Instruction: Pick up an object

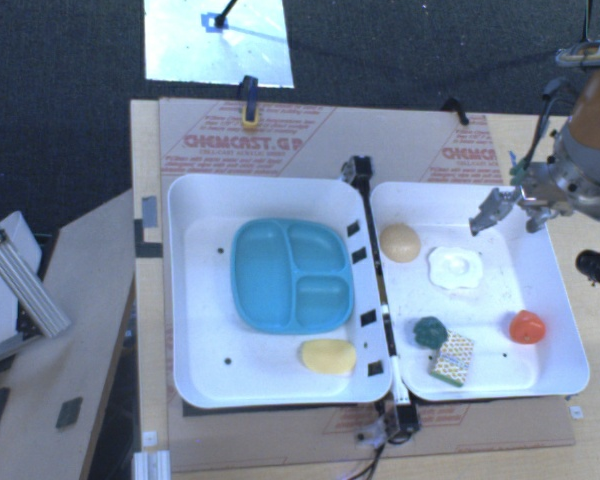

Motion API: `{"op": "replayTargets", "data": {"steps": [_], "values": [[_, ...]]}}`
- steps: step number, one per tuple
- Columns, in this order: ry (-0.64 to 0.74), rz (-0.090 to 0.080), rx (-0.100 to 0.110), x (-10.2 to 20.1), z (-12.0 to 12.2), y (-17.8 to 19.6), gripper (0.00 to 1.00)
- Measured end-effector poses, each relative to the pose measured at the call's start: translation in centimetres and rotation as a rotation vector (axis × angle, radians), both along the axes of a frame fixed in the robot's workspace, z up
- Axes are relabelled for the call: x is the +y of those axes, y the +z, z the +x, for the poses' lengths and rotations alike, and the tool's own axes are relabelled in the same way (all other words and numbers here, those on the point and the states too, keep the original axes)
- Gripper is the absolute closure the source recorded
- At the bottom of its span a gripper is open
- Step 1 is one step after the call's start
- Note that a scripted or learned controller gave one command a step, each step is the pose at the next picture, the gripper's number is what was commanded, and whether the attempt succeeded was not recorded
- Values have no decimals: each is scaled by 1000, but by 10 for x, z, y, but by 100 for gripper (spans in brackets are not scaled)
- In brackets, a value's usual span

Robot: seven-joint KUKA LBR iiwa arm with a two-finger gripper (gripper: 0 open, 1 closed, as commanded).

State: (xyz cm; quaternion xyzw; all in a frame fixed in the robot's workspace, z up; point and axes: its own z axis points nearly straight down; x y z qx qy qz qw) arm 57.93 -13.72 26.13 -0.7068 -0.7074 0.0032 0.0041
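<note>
The right bin [555,268] holds a tan bun [400,242], a white fried egg [454,267], a red-orange tomato [526,327], a dark green broccoli piece [430,331] and a patterned block [452,358]. My gripper [510,210] hangs above the bin's far right part, fingers spread open with nothing between them. It is to the upper right of the egg and apart from every object.
The left bin [195,268] holds a blue divided plate [291,274] and a yellow lemon-like piece [328,356] near its front edge. Black clips [370,268] run along the seam between the bins. A clamp [250,103] sits at the bench's back.
</note>
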Motion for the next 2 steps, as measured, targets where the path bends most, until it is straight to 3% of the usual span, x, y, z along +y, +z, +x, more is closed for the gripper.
{"op": "replayTargets", "data": {"steps": [1, 2], "values": [[2, -2, -12, 0, 2, 7, 0], [4, -1, -9, 6, 9, -40, 0]]}}
